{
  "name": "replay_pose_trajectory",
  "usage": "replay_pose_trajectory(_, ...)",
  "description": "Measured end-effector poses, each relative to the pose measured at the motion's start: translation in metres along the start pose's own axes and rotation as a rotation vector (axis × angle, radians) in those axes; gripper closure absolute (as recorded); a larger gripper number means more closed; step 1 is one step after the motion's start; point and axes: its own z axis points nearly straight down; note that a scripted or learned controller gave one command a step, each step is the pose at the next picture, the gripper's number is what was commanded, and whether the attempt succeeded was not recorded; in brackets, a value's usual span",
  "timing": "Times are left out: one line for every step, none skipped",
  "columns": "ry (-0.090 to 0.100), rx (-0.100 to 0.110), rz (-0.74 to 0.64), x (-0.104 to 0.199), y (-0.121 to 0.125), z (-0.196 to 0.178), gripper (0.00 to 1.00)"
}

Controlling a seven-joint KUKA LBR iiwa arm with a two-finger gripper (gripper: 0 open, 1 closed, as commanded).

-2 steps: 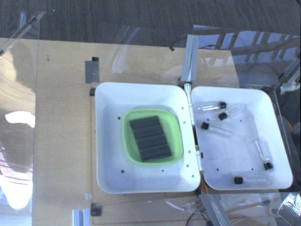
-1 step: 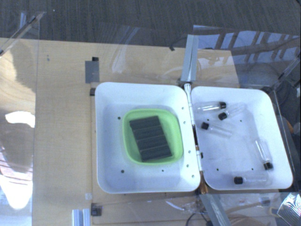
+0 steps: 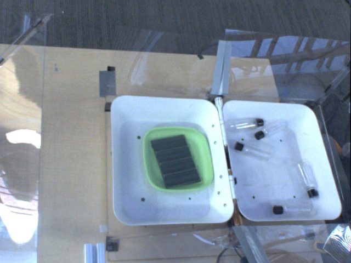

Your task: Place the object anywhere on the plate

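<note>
A pale wooden worktop (image 3: 71,163) fills the lower view, with bright patches of light glaring on its left side. Beyond its far edge lies dark grey ribbed carpet floor (image 3: 137,10). A grey metal upright post (image 3: 221,70) stands at the worktop's far middle.

It looked like a laboratory test bench. A pale wooden benchtop (image 3: 66,163) carried two shallow white bins; the bin at three o'clock (image 3: 323,147) held clear, black-capped vials (image 3: 248,124). Clear shielding panels (image 3: 164,43) and a metal post (image 3: 221,70) stood toward twelve o'clock.
</note>
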Motion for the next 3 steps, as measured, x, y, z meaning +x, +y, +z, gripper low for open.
replay_pose_trajectory(0.000,0.000,0.109,-0.0034,0.0049,-0.0001,0.00)
replay_pose_trajectory(0.000,0.000,0.237,-0.0039,0.0053,-0.0001,0.00)
replay_pose_trajectory(0.000,0.001,0.315,0.0056,0.0119,0.0000,0.00)
